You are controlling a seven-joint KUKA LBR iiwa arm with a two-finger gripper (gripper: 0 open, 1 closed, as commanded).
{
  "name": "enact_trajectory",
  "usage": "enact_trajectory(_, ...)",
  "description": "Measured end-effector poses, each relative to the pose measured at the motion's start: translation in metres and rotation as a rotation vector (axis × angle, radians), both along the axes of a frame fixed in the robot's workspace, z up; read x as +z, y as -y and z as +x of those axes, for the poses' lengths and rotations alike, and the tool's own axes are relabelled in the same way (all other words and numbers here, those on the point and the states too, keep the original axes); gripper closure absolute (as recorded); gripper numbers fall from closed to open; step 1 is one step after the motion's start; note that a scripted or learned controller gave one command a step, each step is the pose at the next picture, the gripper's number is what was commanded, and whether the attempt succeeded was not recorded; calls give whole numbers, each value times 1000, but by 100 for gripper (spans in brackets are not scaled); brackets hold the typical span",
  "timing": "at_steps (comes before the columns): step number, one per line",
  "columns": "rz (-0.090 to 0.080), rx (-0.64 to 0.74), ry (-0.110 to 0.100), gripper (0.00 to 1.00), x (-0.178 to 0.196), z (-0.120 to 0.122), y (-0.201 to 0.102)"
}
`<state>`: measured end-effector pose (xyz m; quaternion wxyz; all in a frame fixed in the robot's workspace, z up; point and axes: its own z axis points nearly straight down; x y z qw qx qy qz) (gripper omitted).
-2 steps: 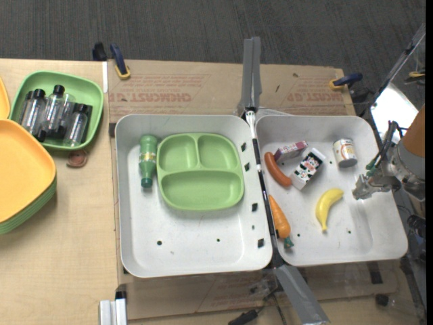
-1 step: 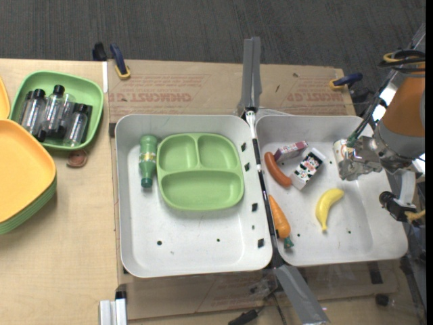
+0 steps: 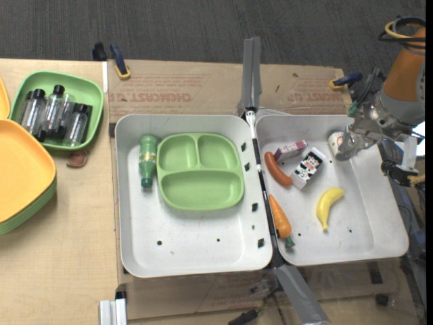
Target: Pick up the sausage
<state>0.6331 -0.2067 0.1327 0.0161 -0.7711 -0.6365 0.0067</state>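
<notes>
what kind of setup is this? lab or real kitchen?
Most likely a robot lab bench, not a kitchen: a KUKA arm reaches over two shallow white bins, clamps hold cardboard at the bench's back edge, and the food looks like toys, such as the sausage and banana.

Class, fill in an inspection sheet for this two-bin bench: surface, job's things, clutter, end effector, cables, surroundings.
Surface: two shallow white bins side by side.
Job's things: red-brown sausage lying in right bin, near its left wall.
Clutter: yellow banana, orange carrot, small printed cartons; left bin has green divided plate and green bottle.
End effector: over right bin's far right corner, apart from sausage.
Cables: yellow loop on arm.
Surroundings: green tray of vials, stacked yellow plates.
</notes>
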Motion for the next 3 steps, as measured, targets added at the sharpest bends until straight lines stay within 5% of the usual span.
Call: enact_trajectory(3, -7, 11, -3, 100, 26, 1, -2)
